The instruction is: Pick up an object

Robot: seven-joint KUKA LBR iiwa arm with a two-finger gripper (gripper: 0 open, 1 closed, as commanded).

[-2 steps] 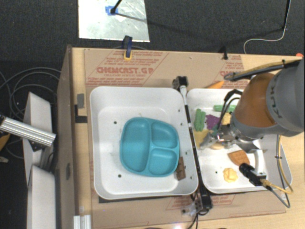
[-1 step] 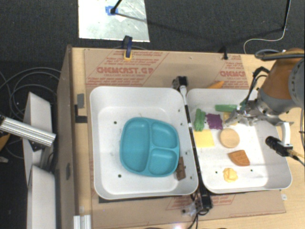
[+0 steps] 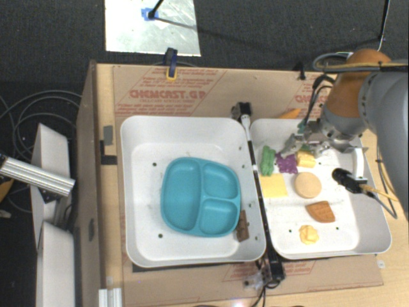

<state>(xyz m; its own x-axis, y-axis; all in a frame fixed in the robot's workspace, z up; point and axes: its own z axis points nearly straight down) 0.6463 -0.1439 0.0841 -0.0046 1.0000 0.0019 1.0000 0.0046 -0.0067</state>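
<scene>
Overall, the tabletop (image 3: 192,88) carried two shallow white bins set side by side, their inner walls touching. The grey arm (image 3: 383,107) entered from the right and reached over the far part of the right bin (image 3: 358,235). The left bin (image 3: 144,171) held a teal divided plate (image 3: 198,197) lying flat near its middle. A small dark brown piece (image 3: 243,226) lay just beside the plate's near right corner, against the bin wall.

The right bin held the loose items. A flat yellow square (image 3: 273,186) lay near the left wall, with a round tan disc (image 3: 308,185) just beside it on the right. A brown wedge (image 3: 321,211) lay nearer the camera, and a small yellow lump (image 3: 309,234) lay nearer still. A green piece (image 3: 267,160) stood against the left wall, touching a purple cluster (image 3: 287,165). A small yellow block (image 3: 307,161) lay just right of that cluster.

The end effector (image 3: 301,141) hung directly over the purple cluster and the small yellow block. Whether it was open or closed could not be told, and no item was seen in its grasp.
</scene>
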